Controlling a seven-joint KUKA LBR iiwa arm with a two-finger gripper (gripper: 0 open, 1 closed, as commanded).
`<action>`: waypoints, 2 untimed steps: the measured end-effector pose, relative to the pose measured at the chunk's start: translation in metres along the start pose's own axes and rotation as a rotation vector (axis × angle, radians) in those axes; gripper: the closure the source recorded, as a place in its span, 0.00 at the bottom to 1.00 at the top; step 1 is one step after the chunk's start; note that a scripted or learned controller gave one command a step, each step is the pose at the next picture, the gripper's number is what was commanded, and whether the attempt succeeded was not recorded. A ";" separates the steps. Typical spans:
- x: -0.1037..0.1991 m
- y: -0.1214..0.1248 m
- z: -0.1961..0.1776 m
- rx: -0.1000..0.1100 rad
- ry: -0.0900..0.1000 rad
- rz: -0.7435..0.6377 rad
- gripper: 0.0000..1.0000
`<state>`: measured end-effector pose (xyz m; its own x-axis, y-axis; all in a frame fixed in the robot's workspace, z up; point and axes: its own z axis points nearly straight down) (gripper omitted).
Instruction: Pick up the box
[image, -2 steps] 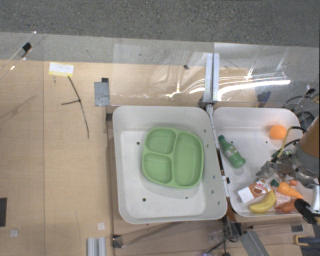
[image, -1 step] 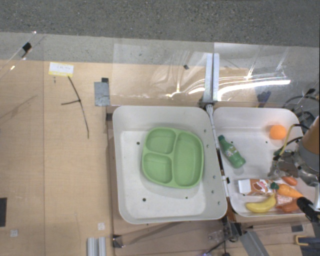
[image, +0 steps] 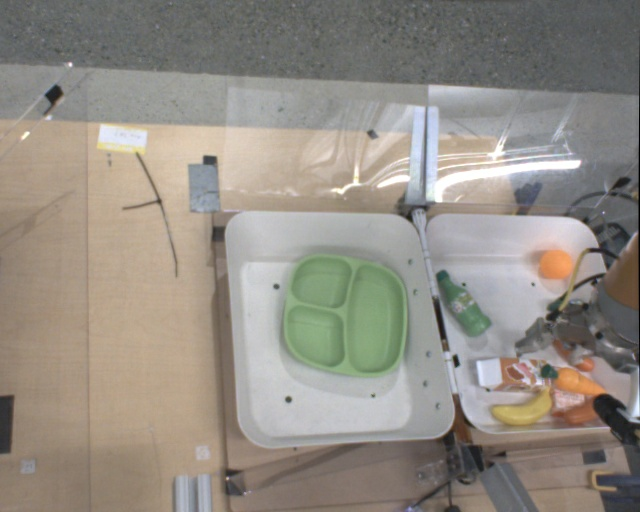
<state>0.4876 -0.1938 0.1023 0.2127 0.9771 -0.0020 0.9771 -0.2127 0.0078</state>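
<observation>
The camera view looks down on two white bins set side by side on a wooden bench. The left bin (image: 250, 400) carries a green divided plate (image: 346, 316) with three compartments, lying flat near the bin's middle. The right bin (image: 480, 245) holds the smaller things.

Taking the right bin's middle as the clock centre, a green bottle (image: 463, 304) lies on its side toward nine o'clock, its cap pointing to the far rim. An orange ball (image: 556, 264) rests at about one o'clock, well apart from the bottle. The box (image: 512, 373), white at its left end with orange and red print, lies flat at about six o'clock. Just beyond it at six o'clock, by the near rim, lies a yellow banana (image: 524, 409), touching or nearly touching the box. A carrot (image: 580, 381) lies at about four o'clock, just beside the box's right end.

The arm enters from three o'clock, and the gripper (image: 540, 335) hangs above the bin floor at about four o'clock, just above the box and apart from it. Whether the pincer stands wide or narrow cannot be told at this slant.
</observation>
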 end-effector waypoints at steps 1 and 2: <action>0.066 -0.026 0.011 0.005 0.002 -0.067 0.00; 0.071 0.056 0.011 0.005 0.001 0.163 0.00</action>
<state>0.5572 -0.1366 0.0911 0.3683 0.9297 -0.0004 0.9297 -0.3683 0.0028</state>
